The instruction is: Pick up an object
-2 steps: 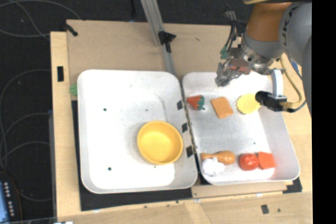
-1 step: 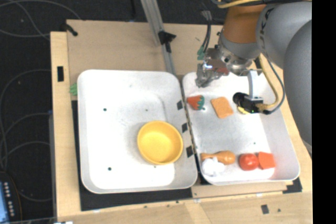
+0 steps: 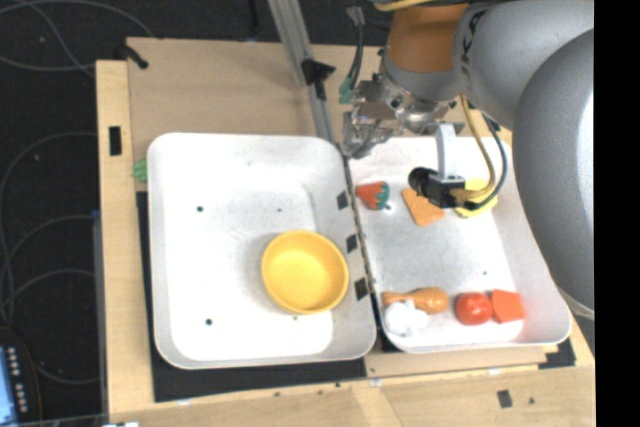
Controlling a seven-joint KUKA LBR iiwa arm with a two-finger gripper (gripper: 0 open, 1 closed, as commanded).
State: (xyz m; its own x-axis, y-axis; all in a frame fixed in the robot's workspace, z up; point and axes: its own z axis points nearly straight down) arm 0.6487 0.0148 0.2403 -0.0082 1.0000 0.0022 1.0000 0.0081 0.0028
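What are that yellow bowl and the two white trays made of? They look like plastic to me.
The yellow bowl looks like moulded plastic: even colour, a smooth, slightly matte inside and a thick rounded rim. The left bin and right bin also look like plastic, white with rounded corners and a faint grey speckle that may be wear or dirt. A picture alone cannot confirm it.

A round yellow plastic bowl (image 3: 304,272) sits in the left shallow white bin (image 3: 200,175); a small red toy tomato (image 3: 473,308) lies in the right shallow white bin (image 3: 520,255), near its front edge.
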